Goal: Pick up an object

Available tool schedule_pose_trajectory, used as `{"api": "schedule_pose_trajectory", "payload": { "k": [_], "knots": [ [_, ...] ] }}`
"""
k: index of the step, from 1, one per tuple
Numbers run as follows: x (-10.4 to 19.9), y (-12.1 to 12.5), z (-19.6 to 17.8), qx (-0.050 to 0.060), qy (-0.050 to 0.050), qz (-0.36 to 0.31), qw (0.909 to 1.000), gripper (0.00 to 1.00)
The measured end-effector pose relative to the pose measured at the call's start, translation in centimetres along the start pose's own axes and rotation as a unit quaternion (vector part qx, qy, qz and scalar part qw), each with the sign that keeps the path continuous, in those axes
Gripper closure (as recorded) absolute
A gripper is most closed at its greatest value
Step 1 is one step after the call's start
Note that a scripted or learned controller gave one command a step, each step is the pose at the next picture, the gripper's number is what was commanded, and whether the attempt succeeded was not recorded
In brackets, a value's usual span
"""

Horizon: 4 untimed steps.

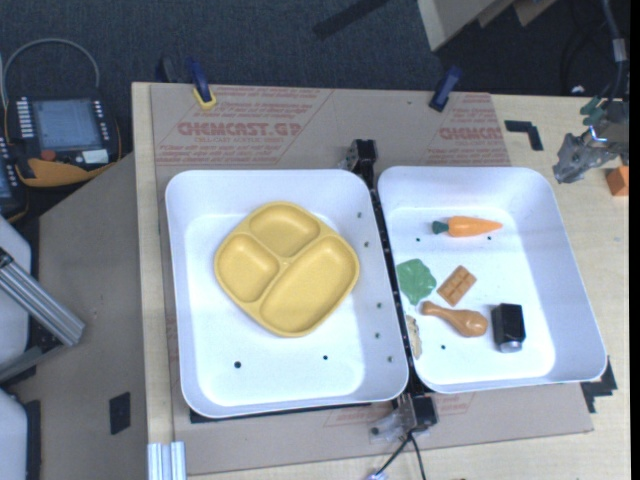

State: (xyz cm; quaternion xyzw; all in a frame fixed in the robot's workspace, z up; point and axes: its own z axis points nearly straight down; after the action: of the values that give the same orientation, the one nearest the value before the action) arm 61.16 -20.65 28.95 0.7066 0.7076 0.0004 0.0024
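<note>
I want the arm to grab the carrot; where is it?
The carrot lies near the far side of the right bin, beyond the cracker.

Dark carpet floor (250,28) surrounds the cardboard-topped bench (300,118), brightly lit.

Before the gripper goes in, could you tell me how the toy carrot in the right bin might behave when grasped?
The carrot looks rounded and tapered, so it may roll or squirt out of a pinch. It seems small and probably light. It lies apart from the other items, so a nudge should disturb little.
</note>
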Motion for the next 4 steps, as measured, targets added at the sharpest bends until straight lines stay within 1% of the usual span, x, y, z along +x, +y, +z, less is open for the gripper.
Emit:
{"api": "schedule_pose_trajectory", "payload": {
  "k": [1,2,3,4],
  "knots": [
    [5.0,0.7,1.9,0.003,0.002,-0.002,1.0000,1.00],
    [9.7,1.1,3.5,0.003,0.002,-0.001,1.0000,1.00],
    [14.3,2.5,3.8,0.001,0.001,-0.001,1.0000,1.00],
    [18.6,2.8,4.4,0.003,0.002,-0.002,1.0000,1.00]
  ]
}}
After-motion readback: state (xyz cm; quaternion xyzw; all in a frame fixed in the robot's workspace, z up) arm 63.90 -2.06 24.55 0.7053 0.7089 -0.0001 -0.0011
